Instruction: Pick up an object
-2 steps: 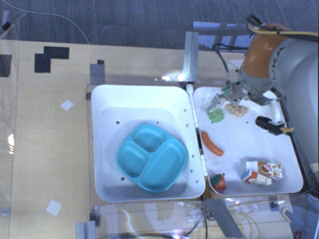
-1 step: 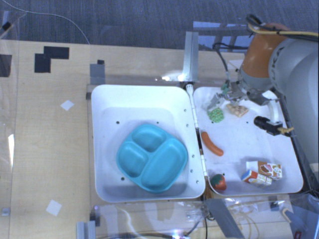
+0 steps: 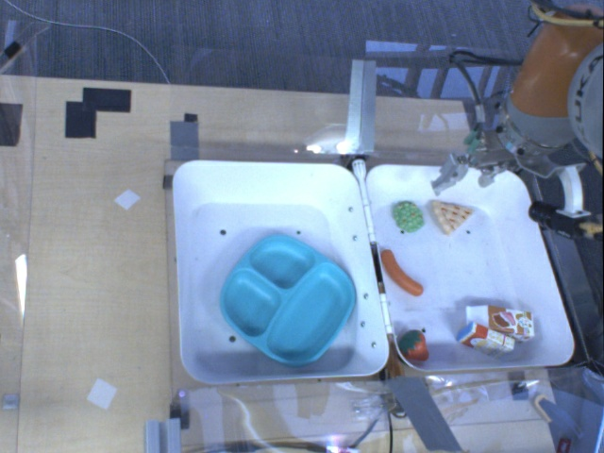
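Note:
The right bin (image 3: 528, 272) holds several small objects: a green bumpy ball (image 3: 408, 216), a tan waffle wedge (image 3: 451, 216), an orange sausage (image 3: 402, 272), a red and green fruit (image 3: 412, 345) at the front, and a printed carton (image 3: 497, 328) at the front right. My gripper (image 3: 469, 170) hangs over the bin's back edge, just behind the waffle wedge and apart from it. Its fingers (image 3: 447, 177) are spread, with nothing between them.
The left bin (image 3: 198, 206) holds a blue divided plate (image 3: 288, 296). A metal post (image 3: 361, 102) stands behind the divider between the bins. Black markers (image 3: 94, 109) lie on the wooden bench at the far left.

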